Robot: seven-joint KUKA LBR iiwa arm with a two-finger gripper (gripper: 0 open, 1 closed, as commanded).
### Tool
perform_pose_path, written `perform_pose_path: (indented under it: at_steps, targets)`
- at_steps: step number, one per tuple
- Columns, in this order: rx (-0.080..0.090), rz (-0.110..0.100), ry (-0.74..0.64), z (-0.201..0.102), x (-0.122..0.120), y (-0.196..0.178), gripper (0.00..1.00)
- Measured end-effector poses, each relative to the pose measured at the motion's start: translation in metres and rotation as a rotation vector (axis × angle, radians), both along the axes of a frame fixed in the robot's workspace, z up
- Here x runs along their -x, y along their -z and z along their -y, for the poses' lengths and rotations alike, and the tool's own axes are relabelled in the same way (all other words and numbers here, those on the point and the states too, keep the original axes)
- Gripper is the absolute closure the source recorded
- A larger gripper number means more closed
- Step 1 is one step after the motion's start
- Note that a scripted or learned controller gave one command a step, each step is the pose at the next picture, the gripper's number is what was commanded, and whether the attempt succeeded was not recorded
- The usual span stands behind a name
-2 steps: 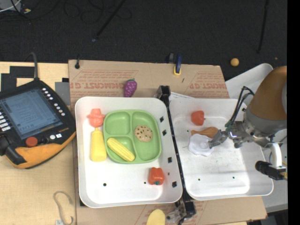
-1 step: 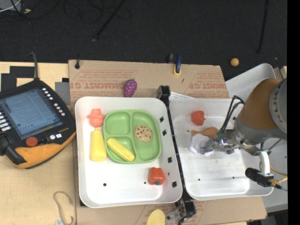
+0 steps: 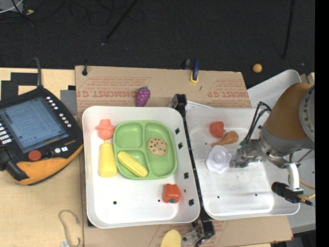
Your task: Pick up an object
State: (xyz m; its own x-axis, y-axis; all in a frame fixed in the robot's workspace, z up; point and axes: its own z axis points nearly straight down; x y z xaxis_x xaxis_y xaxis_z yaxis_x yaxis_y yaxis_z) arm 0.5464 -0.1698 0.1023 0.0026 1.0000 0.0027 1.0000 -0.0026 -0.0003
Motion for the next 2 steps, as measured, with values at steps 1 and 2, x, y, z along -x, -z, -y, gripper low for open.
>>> perform_pose_path:
  at_steps: [1,2]
  targets:
    - [0.003,0.002,0.001,-0.002,0.009,-0.050,1.00]
    - [0.003,0.002,-0.002,0.003,0.014,-0.111,1.00]
